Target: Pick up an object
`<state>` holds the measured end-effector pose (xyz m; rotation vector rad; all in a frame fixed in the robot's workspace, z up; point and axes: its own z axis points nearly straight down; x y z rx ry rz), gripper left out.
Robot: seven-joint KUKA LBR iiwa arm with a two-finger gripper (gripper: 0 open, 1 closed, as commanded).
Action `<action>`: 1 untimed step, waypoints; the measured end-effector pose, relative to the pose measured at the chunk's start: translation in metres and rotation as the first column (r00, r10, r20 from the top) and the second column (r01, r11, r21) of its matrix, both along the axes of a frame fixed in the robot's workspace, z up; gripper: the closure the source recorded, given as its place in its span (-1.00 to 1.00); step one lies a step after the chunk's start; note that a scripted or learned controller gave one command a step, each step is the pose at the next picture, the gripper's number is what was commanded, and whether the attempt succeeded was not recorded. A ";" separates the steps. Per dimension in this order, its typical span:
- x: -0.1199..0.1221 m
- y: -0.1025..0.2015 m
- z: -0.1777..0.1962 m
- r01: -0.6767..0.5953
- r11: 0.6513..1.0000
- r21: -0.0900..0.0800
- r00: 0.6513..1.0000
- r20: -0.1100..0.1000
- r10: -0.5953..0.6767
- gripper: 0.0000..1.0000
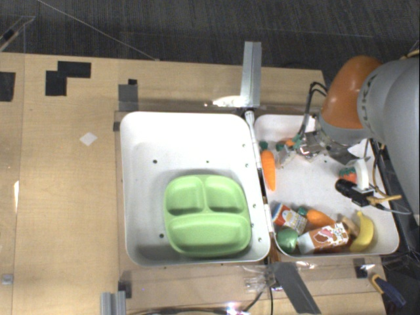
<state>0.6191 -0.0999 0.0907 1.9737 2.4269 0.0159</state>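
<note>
I see my tool [303,144] low in the right bin [392,245], beside the carrot [268,169]; whether its grip is apart or together I cannot tell, and nothing looks lifted yet.

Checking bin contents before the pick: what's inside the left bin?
The left bin holds one green divided tray, lying flat toward the front. Its three compartments look bare. Whatever is beneath the tray is covered.
</note>
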 end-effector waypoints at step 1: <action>-0.091 0.000 0.002 0.129 0.992 0.002 0.992 0.000 -0.129 -1.00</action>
